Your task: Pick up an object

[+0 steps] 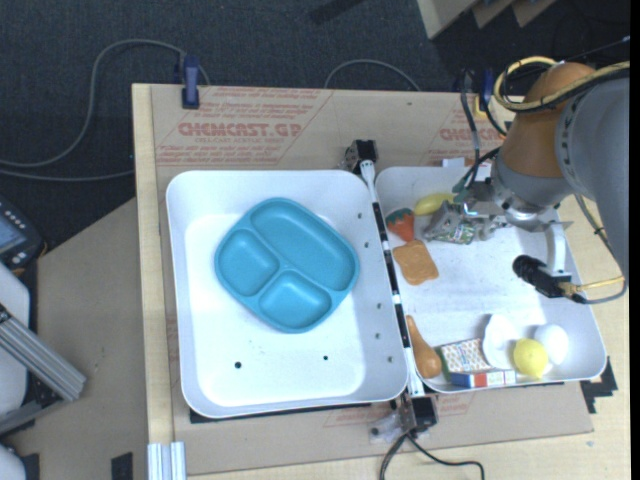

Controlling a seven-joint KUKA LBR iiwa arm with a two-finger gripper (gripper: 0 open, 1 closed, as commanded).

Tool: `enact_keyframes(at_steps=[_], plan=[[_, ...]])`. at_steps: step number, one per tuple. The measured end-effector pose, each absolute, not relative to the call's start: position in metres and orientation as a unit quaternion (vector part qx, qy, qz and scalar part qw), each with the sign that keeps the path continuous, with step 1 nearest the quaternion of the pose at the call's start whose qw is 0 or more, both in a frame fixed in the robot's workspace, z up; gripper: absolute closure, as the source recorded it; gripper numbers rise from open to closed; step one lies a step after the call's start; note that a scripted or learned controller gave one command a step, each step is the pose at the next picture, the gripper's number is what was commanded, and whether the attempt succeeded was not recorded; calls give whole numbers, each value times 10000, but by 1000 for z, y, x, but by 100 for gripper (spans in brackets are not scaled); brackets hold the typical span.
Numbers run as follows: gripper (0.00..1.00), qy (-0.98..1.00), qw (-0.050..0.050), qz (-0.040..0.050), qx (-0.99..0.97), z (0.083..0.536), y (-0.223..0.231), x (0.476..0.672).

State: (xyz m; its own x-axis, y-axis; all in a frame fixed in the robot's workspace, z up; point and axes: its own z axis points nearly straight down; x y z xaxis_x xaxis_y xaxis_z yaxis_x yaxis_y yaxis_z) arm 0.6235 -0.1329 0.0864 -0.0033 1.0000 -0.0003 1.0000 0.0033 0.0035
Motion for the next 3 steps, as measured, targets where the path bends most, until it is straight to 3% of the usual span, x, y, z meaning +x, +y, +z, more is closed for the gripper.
enact_keyframes(at_steps=[1,2,3], plan=[[0,7057,-2,-113,7084,85,-100,664],[0,7059,-4,-14,7083,85,-113,627],[100,7073,16,6,7069,96,-110,630]])
